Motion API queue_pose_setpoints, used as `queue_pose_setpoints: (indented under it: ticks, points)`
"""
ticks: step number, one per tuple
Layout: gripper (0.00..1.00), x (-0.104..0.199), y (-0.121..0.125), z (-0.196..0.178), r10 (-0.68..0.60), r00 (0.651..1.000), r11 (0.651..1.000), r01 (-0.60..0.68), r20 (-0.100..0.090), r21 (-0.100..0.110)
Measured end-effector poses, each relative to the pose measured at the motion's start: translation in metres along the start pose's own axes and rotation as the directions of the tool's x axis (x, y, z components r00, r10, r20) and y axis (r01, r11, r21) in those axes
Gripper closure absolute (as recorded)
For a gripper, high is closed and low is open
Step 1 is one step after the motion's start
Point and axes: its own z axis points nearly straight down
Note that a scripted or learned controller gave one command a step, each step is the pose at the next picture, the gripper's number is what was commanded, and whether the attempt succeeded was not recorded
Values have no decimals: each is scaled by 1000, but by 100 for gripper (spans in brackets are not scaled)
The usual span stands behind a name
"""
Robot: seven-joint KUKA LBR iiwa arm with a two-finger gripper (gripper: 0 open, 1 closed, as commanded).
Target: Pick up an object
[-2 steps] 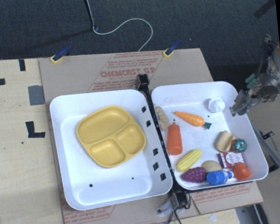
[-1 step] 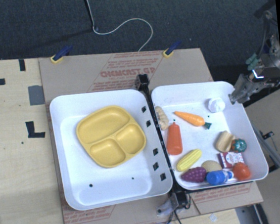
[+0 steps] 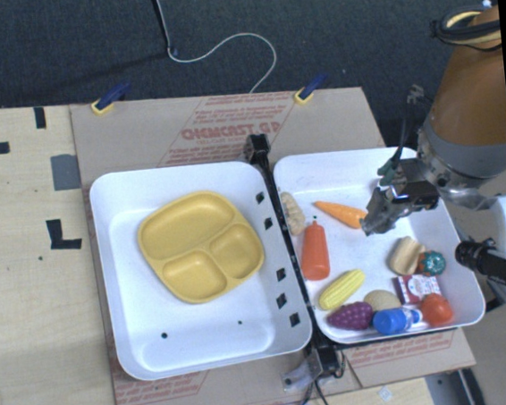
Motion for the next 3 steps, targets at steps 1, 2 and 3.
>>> queue_pose_setpoints:
  ticks: [1, 2, 3]
  points:
    - [100, 51, 1, 55, -1, 1000, 1000, 1, 1, -6]
    - [100, 28, 1, 56, 5, 1000, 1000, -4, 3, -9]
    - [100, 87, 2, -52, -5, 1000, 1000, 5, 0, -22]
